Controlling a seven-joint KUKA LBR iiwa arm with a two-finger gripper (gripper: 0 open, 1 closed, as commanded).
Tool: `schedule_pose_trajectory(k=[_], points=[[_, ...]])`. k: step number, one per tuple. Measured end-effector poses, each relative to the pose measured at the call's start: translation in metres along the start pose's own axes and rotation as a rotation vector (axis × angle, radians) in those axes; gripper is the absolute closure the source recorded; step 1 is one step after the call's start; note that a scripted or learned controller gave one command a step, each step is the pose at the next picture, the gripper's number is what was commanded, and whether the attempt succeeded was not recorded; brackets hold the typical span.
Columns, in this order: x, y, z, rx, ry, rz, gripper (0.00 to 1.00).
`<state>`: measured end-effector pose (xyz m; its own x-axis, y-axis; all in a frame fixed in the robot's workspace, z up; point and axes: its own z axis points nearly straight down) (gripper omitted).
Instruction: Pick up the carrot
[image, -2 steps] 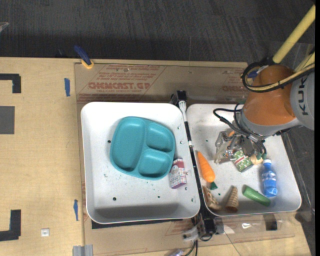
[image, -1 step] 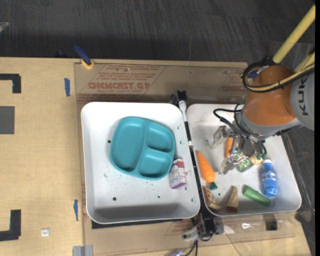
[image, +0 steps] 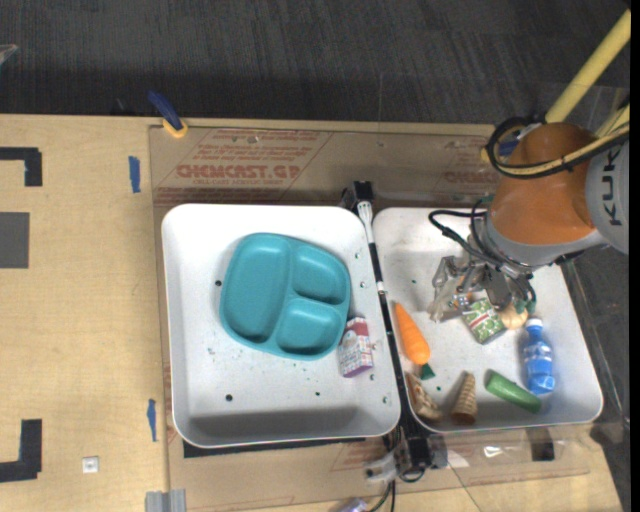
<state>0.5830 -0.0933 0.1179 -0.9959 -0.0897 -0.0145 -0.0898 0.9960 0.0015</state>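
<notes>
Camera view: 2-finger metal gripper hangs in right white bin over a green-white carton, jaw state can't tell; orange tapered carrot lies left of it, near the bin's left wall

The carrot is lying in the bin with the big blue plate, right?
Not quite. In the camera view the carrot lies in the right bin, near its left wall. The blue plate sits in the left bin, apart from the carrot.
</notes>
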Motion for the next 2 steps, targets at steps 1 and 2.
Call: schedule_pose_trajectory(k=[1, 2], points=[[0.0, 0.0, 0.001, 0.0, 0.001, 0.0, 0.0], [-0.003, 0.0, -0.011, 0.001, -0.009, 0.0, 1.0]])
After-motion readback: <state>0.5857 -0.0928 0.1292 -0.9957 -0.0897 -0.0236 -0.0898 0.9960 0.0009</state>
